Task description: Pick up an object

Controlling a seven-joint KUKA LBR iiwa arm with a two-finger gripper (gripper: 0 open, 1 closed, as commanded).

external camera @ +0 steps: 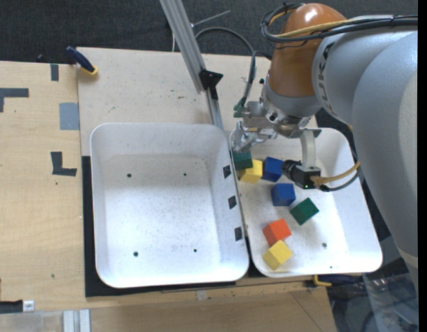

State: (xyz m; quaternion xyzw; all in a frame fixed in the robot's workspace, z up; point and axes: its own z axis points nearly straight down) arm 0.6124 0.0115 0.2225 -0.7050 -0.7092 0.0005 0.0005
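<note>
- Blocks, small coloured cubes, all in the right-hand shallow white bin (365,251), none in the left-hand shallow white bin (103,185) beside it.
- Dark green cube (242,161) hard against the right bin's left wall near its far corner, resting partly on a yellow cube (251,174); directly under the two-finger gripper (243,144) and looking like the target.
- Gripper low over that green cube, at or just above its top; whether its pincer is wide, narrow or clamped cannot be told from here.
- Step in hand, as a judgement: the reach and descent, no lift begun.
- Next move calls for fingers straddling the green cube clear of the bin wall, a close, then a straight rise.
- Blue cube (272,169) just beside the yellow one, second blue cube (283,194) toward mid-bin.
- Orange-red cube (276,230) and second yellow cube (277,254) near the front edge; second green cube (305,210) furthest right.
</note>
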